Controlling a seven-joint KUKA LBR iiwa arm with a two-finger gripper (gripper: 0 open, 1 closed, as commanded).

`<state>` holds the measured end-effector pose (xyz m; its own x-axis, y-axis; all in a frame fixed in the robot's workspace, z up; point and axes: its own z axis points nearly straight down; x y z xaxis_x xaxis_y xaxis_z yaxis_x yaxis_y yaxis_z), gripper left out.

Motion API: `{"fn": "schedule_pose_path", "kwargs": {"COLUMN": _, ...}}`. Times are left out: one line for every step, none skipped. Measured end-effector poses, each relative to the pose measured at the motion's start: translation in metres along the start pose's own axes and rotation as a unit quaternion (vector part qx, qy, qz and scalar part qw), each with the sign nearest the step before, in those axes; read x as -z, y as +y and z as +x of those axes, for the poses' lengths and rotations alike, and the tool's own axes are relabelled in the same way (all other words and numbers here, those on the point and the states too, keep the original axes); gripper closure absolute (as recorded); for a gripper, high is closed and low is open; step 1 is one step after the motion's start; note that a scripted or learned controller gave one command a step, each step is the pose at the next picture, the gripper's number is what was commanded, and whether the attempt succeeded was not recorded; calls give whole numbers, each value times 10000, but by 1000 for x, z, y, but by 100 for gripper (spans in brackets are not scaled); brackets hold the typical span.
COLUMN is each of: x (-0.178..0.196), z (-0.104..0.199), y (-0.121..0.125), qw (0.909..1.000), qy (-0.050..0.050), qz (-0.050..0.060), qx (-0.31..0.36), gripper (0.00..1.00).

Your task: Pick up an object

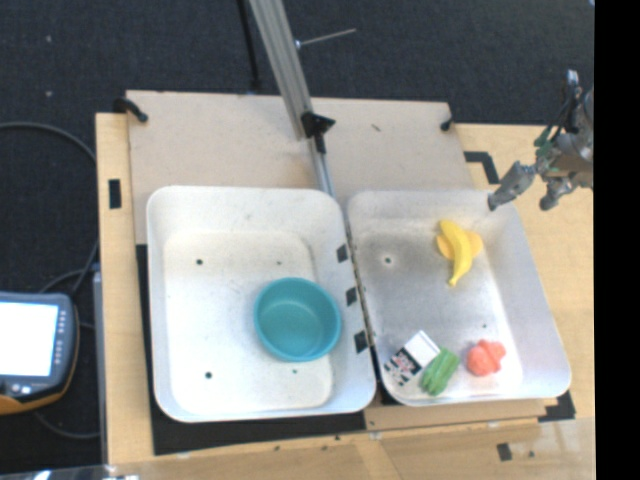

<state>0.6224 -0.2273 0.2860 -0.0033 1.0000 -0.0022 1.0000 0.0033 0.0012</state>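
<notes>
The bench [220,143] carries two shallow white bins side by side, their inner edges touching along the centre line. The left bin [190,228] holds one teal bowl [296,318], upright, set toward the bin's lower right area and near the inner wall. The right bin [520,298] holds four objects. A banana [458,249] lies in the upper part of this bin, curved, with its stem end pointing down toward the bin's middle. A small white card [410,356] with black print lies near the lower edge, and a green object [439,372] lies against the card's right side, touching or overlapping it. An orange-red object [485,358] sits just beside the green object to its right, close to the bin's lower right wall. The gripper [528,192] is located at the upper right corner of the right bin, above the rim area and well apart from the three objects along the lower edge; the banana is the nearest object to it, lying down and to the left. The two fingers are spread apart, with nothing between them. A slanted metal rail [283,53] runs from the top of the view down to the gap between the bins. A tablet [30,343] with a lit screen rests off the bench at the left edge.
</notes>
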Motion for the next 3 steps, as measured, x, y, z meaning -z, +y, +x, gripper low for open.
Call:
{"fn": "schedule_pose_path", "kwargs": {"x": 0, "z": 0, "y": 0, "qw": 10000, "qy": -5, "qz": 3, "qx": 3, "gripper": 0}}
{"fn": "schedule_pose_path", "kwargs": {"x": -43, "z": 3, "y": 0, "qw": 10000, "qy": 3, "qz": 20, "qx": 1, "gripper": 0}}
{"fn": "schedule_pose_path", "kwargs": {"x": -85, "z": 3, "y": -2, "qw": 10000, "qy": 0, "qz": 21, "qx": -13, "gripper": 0}}
